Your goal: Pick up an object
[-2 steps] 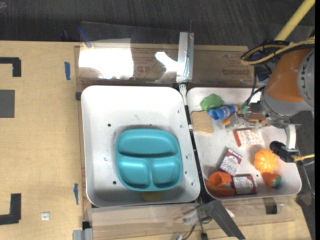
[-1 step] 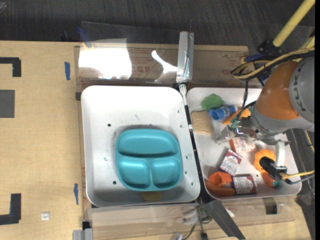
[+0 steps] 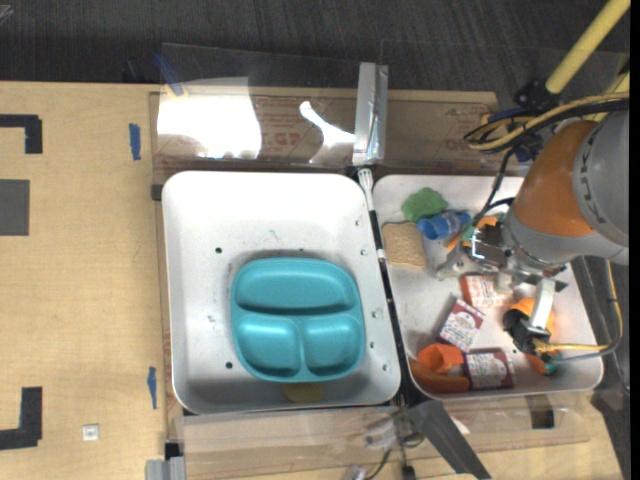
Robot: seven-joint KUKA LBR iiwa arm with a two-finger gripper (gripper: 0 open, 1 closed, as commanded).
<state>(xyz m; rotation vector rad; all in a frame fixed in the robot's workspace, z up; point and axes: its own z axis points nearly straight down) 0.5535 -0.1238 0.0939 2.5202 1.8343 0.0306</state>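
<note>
The right bin (image 3: pixel 585 373) holds a jumble of small things. A green crumpled item (image 3: pixel 425 205) lies at its far left, with a blue item (image 3: pixel 438 227) just beside it and a tan sponge (image 3: pixel 403 245) against the left wall. Two red-and-white packets (image 3: pixel 481 290) (image 3: pixel 461 325) lie in the middle. An orange item (image 3: pixel 436 361) and a red-labelled can (image 3: pixel 488 369) sit at the near edge. My gripper (image 3: pixel 478 254) hangs low over the bin's middle, just right of the blue item and above the upper packet. I see nothing held in it.
The left bin (image 3: pixel 200 218) carries a teal divided tray (image 3: pixel 297 316) in its near half. A clear plastic sheet (image 3: pixel 260 118) and a metal divider post (image 3: pixel 370 113) stand behind the bins. The grey arm with its orange band (image 3: pixel 560 193) covers the right bin's far right side.
</note>
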